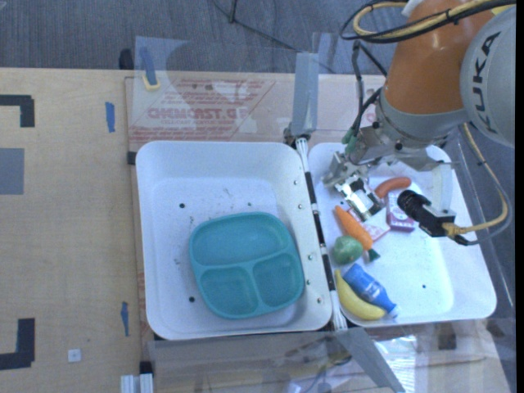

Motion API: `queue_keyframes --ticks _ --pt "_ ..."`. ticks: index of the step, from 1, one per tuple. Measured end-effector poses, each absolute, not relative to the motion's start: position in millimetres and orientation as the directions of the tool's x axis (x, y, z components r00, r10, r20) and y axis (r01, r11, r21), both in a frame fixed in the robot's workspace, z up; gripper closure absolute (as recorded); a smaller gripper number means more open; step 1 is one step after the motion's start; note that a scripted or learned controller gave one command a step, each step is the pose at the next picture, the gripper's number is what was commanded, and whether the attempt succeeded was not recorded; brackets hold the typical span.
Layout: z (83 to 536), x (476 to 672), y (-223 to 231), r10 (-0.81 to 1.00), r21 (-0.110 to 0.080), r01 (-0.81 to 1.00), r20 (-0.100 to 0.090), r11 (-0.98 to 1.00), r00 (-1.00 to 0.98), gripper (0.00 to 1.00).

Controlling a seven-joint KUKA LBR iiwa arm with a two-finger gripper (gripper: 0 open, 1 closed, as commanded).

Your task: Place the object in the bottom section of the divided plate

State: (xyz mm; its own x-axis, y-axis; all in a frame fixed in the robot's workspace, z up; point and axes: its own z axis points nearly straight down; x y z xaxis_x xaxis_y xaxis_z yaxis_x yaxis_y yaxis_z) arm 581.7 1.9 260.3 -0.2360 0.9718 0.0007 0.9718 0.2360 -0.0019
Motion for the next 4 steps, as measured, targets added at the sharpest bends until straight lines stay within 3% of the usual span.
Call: queue_keyframes --ticks 1,2,3,4 --pt "253 557.9 -16 0.981 -0.001 0.981 0.001 0.196 -0.196 1.0" --pt "183 563.0 43 0.876 -0.001 0.876 0.002 0.482 -0.482 1.0" --pt "183 513.1 -20 0.945 -0.002 0.945 0.002 0.328 -0.328 1.0" --pt "217 522.4 29 0.943 -0.001 0.943 0.0 0.333 -0.333 1.0"
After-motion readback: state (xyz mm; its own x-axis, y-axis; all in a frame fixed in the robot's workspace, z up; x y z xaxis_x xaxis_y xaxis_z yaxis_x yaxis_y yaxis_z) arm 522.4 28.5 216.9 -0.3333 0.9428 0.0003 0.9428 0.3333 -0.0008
